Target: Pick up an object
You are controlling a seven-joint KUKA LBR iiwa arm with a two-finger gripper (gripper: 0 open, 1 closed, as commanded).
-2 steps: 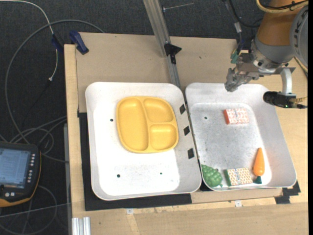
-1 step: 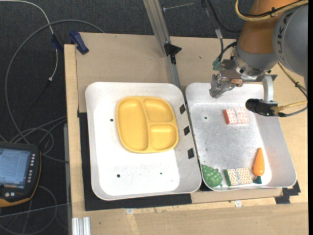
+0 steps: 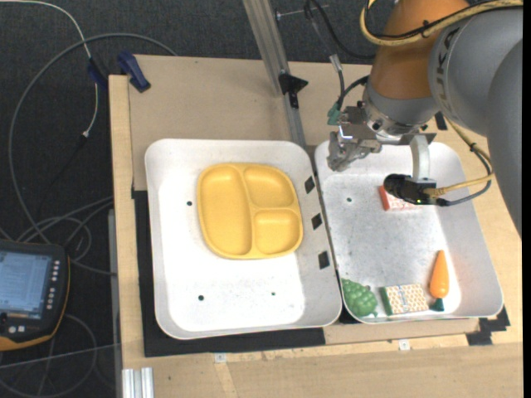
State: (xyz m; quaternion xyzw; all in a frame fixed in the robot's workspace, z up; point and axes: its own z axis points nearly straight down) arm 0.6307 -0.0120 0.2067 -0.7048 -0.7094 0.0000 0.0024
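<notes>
Orange carrot [image 3: 439, 274] lay in the right bin [image 3: 373, 230], near its front corner, well apart from the hand [image 3: 343, 157] at the back. I could not tell its grip.

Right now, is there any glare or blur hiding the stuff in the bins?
Camera view: even lighting, soft shadows; mild sheen on the yellow divided plate; carrot sharp; the hand slightly soft, and the red item partly hidden behind a black fitting.
</notes>
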